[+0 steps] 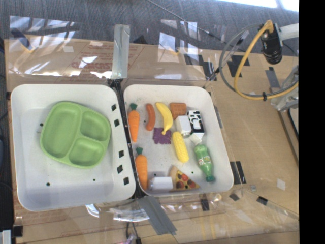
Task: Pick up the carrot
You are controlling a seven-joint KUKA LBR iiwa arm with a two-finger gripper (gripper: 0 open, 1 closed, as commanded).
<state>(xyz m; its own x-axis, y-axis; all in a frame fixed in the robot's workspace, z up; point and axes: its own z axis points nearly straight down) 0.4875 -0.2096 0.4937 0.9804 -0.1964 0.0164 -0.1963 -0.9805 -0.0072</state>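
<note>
Tabletop: tan, board-like surface under clear, glossy plastic sheeting, marked with short black tape strips. Resting directly on it: two shallow white rectangular bins, the left bin and the right bin, touching side by side; a grey tape strip running back from their junction.

A green divided plate lies in the left bin. The right bin holds a banana, corn cob, green bottle, sausage and pizza slice.
</note>
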